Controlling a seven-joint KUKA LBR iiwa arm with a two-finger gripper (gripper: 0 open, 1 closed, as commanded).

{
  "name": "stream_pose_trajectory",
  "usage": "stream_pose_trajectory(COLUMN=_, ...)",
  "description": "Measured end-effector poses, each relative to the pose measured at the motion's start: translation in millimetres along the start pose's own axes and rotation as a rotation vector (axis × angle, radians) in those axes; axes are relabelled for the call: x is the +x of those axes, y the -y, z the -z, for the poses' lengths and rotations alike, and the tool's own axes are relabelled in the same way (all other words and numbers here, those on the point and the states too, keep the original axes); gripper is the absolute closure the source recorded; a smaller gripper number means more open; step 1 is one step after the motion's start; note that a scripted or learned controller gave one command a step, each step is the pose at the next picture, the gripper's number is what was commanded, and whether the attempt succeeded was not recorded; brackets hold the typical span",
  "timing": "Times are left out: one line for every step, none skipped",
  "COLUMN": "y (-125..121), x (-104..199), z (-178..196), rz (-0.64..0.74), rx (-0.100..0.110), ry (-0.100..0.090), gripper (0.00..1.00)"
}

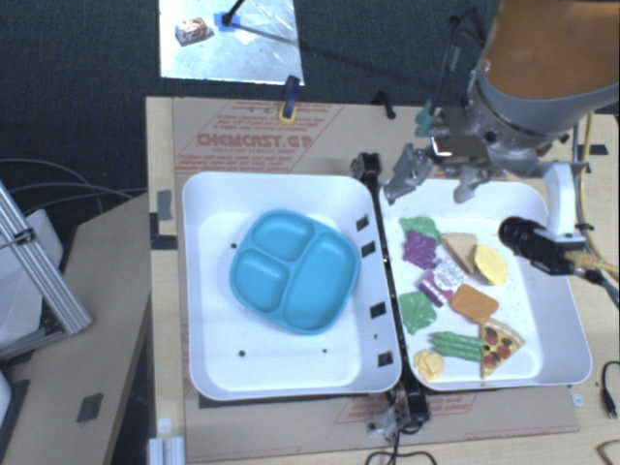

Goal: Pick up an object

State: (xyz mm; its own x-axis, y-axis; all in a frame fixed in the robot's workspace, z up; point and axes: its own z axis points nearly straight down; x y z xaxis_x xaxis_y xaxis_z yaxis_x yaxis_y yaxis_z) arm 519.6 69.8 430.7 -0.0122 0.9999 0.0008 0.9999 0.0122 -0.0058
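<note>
Several toy foods lie in the right bin (557,356): a green leaf (419,227), purple grapes (418,249), a tan bread slice (459,247), a yellow lemon (490,264), a purple-and-white packet (443,281), an orange piece (474,303), green beans (455,345), a pizza slice (499,345) and a small yellow piece (428,362). My gripper (435,180) hangs over the back left part of this bin, just above the leaf. It is open, with nothing between its fingers (404,176).
The left bin (208,356) holds a blue divided plate (294,269). A black cylinder (531,241) on a white bracket juts over the right bin's right side. A reflective sheet (232,27) lies behind the bins.
</note>
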Motion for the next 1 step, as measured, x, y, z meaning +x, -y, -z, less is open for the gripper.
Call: stream_pose_trajectory(y=18.5, x=46.0, z=-95.1, rz=-0.004, rx=0.001, ry=0.001, gripper=0.00)
